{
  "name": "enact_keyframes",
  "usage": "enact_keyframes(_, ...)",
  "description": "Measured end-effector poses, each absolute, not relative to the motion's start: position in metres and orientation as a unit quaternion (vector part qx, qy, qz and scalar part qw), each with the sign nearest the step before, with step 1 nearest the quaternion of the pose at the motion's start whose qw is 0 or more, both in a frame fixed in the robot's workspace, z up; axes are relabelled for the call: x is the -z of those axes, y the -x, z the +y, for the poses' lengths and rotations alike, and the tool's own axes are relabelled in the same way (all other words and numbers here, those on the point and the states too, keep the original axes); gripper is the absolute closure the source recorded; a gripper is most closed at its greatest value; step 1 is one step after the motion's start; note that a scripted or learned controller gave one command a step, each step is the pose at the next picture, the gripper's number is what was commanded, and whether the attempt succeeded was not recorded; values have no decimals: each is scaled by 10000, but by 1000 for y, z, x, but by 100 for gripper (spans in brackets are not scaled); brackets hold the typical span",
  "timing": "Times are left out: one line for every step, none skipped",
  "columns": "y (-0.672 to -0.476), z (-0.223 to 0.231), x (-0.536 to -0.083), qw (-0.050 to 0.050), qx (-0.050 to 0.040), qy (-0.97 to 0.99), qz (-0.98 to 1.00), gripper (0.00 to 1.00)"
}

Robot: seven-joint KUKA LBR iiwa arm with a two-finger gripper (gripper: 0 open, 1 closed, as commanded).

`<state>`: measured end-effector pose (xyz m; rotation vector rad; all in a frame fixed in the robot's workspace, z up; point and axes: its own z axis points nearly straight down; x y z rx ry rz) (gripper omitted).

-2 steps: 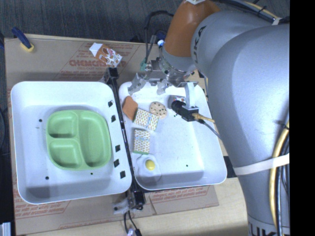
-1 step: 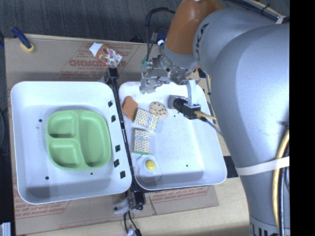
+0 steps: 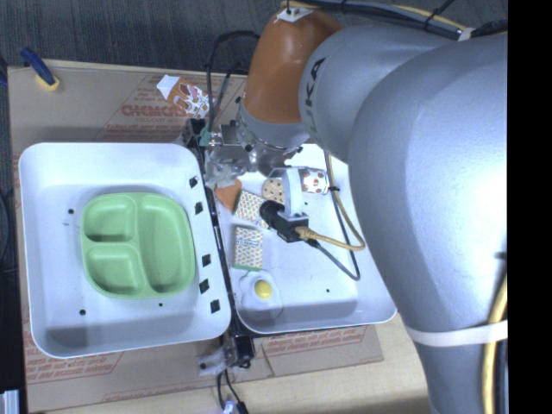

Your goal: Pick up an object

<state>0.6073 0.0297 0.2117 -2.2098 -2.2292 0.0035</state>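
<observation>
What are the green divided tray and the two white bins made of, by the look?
Green three-compartment tray: likely moulded plastic, matte, going by its uniform colour and soft rounded dividers. Left white bin and right white bin: probably thin formed plastic, smooth with a slight sheen and rounded walls; painted metal can't be excluded.

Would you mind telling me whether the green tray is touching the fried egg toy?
Apart. The camera view shows the green tray in the left bin and the fried egg toy in the right bin, with the bin walls between them.

Floor: dark grey carpet (image 3: 129, 11) along the frame's top.
Bench: brown printed cardboard (image 3: 112, 93), upper left and bottom edge.
</observation>
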Motion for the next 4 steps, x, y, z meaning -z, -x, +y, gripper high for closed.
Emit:
enact_keyframes(-517, 8, -203, 13, -19, 7048, -7094, 100)
enact_keyframes(-529, -31, -195, 4, -10, 7051, -7091, 100)
enact_keyframes(-480, -143, -189, 7, -10, 7062, -7080, 100)
enact_keyframes(-562, -159, -214, -3, -1, 7054, -7088, 100)
